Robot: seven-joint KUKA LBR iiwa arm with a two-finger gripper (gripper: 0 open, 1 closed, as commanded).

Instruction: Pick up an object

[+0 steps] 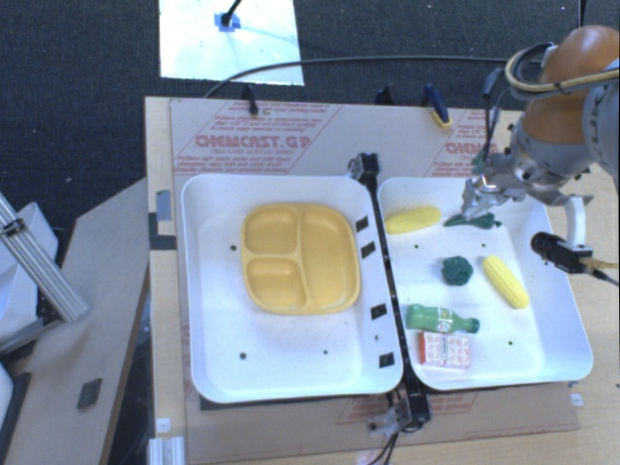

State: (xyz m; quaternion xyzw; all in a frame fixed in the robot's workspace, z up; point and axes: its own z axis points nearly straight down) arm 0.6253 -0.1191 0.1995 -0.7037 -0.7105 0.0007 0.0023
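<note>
Dark carpet surrounds a pale wooden bench [165,260], and on it a clear sheet printed in red lettering [254,143] underlies two shallow white bins set side by side. A white square sheet [228,27] lies on the carpet beyond the bench, with a black cable running over it.

The left bin [218,356] carries a yellow divided tray [298,258] near its middle. The right bin [557,352] holds the smaller things: a yellow banana-like piece [413,221] near the top left, a yellow corn cob [507,281] toward the right, a dark green lump [457,270] between them, a green bottle [441,319] lying on its side lower down, and a small red and white packet [445,351] just below the bottle.

The grey arm with its orange band [572,76] reaches in from the right, and the gripper [479,204] sits low at the upper part of the right bin, right at a flat dark green piece [473,221]. Whether that piece is gripped cannot be told, and the state of the jaws cannot be told either, since the tips blur into the green shape.

By the look of it, the step in hand is the grasp attempt on that green piece. The next move would call for a firm close on it and a straight lift, clear of the banana-like piece just beside it.
</note>
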